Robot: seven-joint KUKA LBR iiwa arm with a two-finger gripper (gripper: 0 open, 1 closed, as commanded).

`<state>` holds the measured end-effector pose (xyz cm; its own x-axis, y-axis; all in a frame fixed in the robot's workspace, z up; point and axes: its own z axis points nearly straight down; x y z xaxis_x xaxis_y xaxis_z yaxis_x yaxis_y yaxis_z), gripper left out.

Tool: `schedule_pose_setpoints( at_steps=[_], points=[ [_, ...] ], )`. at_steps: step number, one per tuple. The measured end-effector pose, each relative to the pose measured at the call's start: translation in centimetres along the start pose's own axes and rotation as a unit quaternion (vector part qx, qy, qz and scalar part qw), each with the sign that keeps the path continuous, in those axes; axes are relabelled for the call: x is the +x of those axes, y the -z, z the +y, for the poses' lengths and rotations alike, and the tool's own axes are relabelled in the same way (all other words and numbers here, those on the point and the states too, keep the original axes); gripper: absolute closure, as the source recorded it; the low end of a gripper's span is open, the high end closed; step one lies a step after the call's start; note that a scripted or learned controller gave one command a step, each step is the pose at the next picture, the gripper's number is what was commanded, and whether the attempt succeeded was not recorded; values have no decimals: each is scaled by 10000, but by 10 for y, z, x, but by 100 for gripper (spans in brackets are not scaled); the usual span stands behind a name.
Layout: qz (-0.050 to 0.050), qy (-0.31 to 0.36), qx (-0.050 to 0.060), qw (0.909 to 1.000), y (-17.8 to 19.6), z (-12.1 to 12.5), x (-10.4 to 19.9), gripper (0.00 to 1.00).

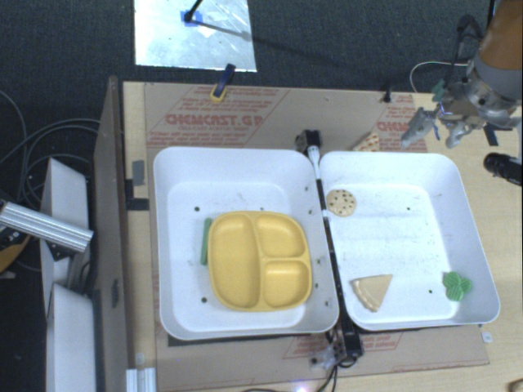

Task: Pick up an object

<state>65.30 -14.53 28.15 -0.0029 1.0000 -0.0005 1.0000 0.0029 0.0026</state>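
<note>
Writing: red print on the brown board (245,113) under the bins reads roughly "CHEMCAST GP", repeated and partly covered by the bins; the smaller print is too small to read.
Gripper: the gripper (437,129) hangs above the bench beyond the far right corner of the right bin (466,211), outside its rim.
Fingers: two pale fingers (415,129) spread apart, with nothing between them.
Cookie: a round speckled cookie (341,202) lies in the right bin's near-left upper corner, just beside the divider, well apart from the fingers.
Wedge: a tan wedge-shaped piece (372,290) lies near the right bin's front edge, far from the fingers.
Green piece: a small green lumpy item (456,284) sits against the right bin's right wall.
Left bin: the left bin (180,219) holds a yellow divided plate (260,260) with three compartments.
Hard to make out: a green strip (205,241) pokes out beside the plate's left edge, partly hidden; the arm is cut off at the top right corner.
</note>
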Motion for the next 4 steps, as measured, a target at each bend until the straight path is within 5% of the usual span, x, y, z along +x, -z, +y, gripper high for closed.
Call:
schedule_pose_setpoints(
  at_steps=[2, 3, 4],
  points=[
    [10, -14, 34, 10000, -203, -46, 31, 0],
    [1, 30, -20, 10000, -195, 19, 65, 0],
    [3, 16, -17, 10000, -184, 17, 63, 100]
  ],
)
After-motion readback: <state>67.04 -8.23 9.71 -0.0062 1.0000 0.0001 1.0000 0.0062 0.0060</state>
